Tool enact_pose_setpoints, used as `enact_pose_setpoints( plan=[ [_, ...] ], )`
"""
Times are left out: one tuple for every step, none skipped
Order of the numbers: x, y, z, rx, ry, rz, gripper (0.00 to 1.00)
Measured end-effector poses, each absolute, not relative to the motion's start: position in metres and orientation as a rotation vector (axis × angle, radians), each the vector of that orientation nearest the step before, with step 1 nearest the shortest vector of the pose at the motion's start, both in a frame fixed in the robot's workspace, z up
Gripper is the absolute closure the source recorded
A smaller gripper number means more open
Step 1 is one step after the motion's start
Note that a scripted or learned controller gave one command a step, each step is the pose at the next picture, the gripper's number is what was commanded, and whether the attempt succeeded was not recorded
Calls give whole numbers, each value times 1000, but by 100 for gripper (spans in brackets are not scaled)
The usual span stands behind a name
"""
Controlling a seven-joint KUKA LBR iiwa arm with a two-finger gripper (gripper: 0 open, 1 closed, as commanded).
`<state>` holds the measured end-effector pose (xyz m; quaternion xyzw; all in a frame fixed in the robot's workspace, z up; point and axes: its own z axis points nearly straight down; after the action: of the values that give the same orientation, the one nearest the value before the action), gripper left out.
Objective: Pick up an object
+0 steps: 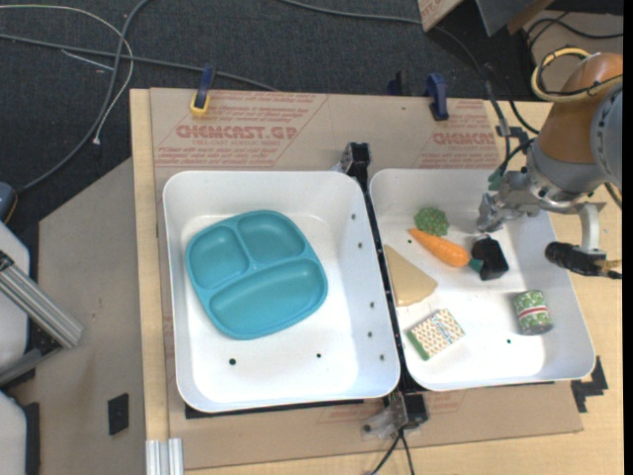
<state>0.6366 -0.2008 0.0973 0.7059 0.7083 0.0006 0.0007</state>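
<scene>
The right bin (pixel 554 364) holds several small items. A green broccoli piece (pixel 430 220) lies at its back left, with an orange carrot (pixel 441 248) just in front of it. A tan wedge (pixel 407 277) rests by the left wall and a patterned box (pixel 436 332) sits in front of that. A green can (pixel 531 312) lies at the right. My gripper (pixel 488 256) is down in this bin, right at the carrot's right end and left of the can. Nothing can be seen held in it.
The left bin (pixel 198 364) carries a blue divided plate (pixel 257 273). Black clamps (pixel 355 156) join the bins at the back and front. The grey arm (pixel 569 151) comes in over the right bin's back right corner, with cables around it.
</scene>
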Motion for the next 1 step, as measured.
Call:
enact_pose_setpoints(
  plan=[
    [631,-197,143,2218,2221,3,100]
  ],
)
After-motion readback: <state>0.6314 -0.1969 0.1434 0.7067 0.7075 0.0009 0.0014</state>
